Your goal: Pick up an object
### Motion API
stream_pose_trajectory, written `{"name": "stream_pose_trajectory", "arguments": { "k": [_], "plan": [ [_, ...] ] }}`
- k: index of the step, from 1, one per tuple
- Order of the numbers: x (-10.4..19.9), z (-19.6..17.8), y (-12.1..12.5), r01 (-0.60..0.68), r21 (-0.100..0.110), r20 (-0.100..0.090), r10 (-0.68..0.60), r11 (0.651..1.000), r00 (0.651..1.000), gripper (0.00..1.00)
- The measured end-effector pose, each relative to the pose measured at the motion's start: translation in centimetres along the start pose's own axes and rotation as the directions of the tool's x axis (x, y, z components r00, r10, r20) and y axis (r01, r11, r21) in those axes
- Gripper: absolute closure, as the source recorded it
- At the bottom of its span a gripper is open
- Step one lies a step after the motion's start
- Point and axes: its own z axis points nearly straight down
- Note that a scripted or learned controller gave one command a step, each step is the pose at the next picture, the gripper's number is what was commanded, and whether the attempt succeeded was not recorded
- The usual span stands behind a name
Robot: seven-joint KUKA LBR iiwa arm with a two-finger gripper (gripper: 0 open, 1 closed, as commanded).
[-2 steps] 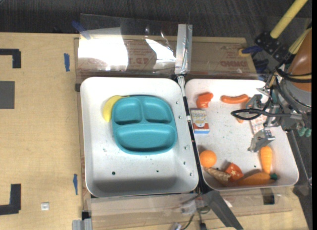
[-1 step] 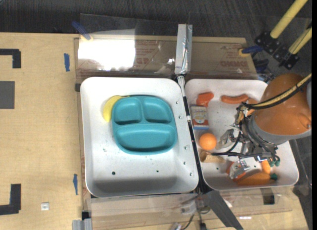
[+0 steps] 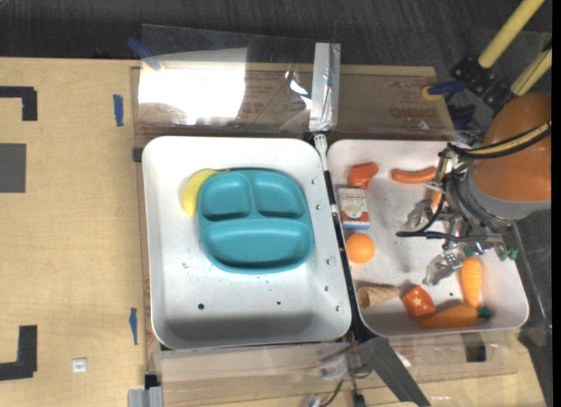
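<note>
An object was what you needed lifted, and no particular one was named, so everything in the bins counted as a candidate. Starting at the left, the left bin (image 3: 166, 247) held a teal divided plate (image 3: 256, 219) lying flat near its middle, with a yellow piece (image 3: 193, 188) tucked partly under the plate's far left edge. That overlap would have made the yellow piece awkward to reach.

Across the divider, the right bin (image 3: 386, 153) held the small items, scattered loosely rather than arranged. Along its left side you had an orange-red piece (image 3: 362, 173) at the far end, then a small carton (image 3: 353, 205), an orange ball (image 3: 359, 248), and a tan wedge (image 3: 377, 294) nearest you. A sausage-like piece (image 3: 412, 174) lay by the far wall. A red piece (image 3: 417, 301) sat near the front, just left of a long carrot (image 3: 454, 316) along the near wall, with a second carrot (image 3: 472, 280) standing off to its right.

The gripper (image 3: 438, 239) hung over the right half of that bin, just to the far side of the two carrots, reaching in from the right. You could not have told from this angle whether it was spread or closed, and nothing showed clearly between its tips, so I would judge the pick as not yet made. The carrots looked the nearest targets.
</note>
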Motion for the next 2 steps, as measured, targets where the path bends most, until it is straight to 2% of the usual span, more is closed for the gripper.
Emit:
{"name": "stream_pose_trajectory", "arguments": {
  "k": [1, 2],
  "plan": [
    [-7.3, 4.2, -2.3, 0.281, 0.000, 0.003, -0.281, 0.960, 0.960, 0.00],
    [-10.4, 4.3, -3.8, 0.337, 0.000, 0.003, -0.337, 0.941, 0.941, 0.00]
  ]
}}
